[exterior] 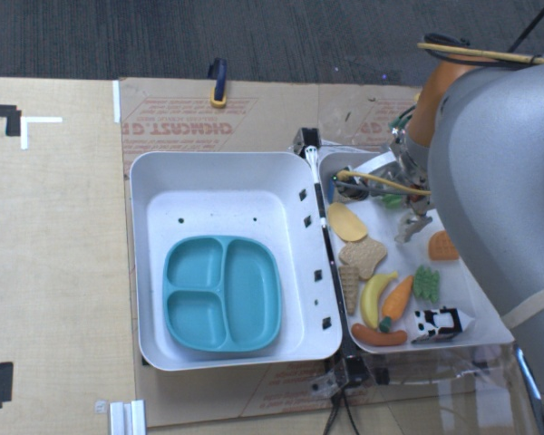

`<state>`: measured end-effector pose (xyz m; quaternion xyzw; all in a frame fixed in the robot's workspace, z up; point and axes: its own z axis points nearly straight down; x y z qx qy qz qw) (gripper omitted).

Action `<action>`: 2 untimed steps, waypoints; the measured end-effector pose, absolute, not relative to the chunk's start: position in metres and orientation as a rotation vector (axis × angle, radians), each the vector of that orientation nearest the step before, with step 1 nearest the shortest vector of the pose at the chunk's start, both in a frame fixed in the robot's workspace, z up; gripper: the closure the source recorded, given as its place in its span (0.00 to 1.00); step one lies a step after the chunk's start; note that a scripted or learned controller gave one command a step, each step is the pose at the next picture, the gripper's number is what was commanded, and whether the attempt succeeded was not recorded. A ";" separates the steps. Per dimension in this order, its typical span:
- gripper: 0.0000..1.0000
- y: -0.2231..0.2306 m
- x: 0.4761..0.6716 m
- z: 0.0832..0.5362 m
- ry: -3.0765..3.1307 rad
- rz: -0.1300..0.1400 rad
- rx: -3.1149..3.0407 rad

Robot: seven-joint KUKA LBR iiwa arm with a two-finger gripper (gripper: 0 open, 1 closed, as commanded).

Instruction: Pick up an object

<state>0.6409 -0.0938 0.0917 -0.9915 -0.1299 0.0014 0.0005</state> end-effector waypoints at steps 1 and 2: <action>1.00 -0.093 0.641 0.100 -0.424 0.013 -3.110; 1.00 -0.078 0.585 0.191 -0.791 0.011 -3.037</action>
